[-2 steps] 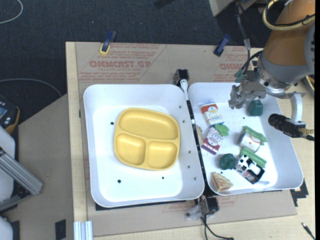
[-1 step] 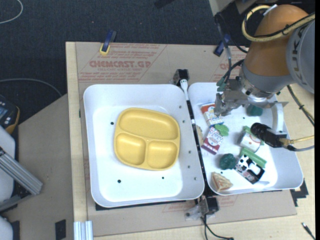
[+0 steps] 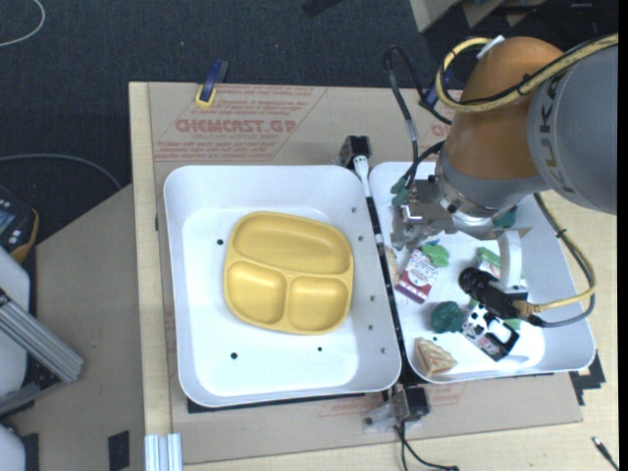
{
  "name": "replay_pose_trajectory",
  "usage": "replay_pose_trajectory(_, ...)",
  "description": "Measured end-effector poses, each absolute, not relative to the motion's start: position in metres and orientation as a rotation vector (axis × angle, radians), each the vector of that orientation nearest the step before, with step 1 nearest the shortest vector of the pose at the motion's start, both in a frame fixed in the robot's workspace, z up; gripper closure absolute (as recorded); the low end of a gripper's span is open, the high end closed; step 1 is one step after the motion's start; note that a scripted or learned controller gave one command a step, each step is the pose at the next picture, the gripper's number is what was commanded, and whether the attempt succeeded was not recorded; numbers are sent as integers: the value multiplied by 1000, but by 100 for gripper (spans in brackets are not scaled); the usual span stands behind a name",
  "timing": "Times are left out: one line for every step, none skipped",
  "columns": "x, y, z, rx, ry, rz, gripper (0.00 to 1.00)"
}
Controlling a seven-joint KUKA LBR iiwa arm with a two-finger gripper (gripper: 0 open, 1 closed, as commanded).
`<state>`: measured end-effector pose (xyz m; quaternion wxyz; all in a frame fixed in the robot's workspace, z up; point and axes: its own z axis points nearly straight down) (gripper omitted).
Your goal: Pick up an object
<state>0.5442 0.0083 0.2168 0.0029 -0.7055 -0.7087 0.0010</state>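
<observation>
Camera view, nearest first: a tan wedge (image 3: 435, 355) lies at the right bin's (image 3: 564, 346) front rim, a dark green lump (image 3: 446, 314) just behind it, then a pink-and-white packet (image 3: 417, 273). Left, a yellow divided tray (image 3: 287, 271) fills the other bin (image 3: 196, 263). Farther back, the end effector (image 3: 410, 226) hangs over the packet; its opening cannot be told.
</observation>
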Motion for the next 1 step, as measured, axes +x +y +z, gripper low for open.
replay_pose_trajectory(528, 67, 224, -2210, -2226, 1, 100)
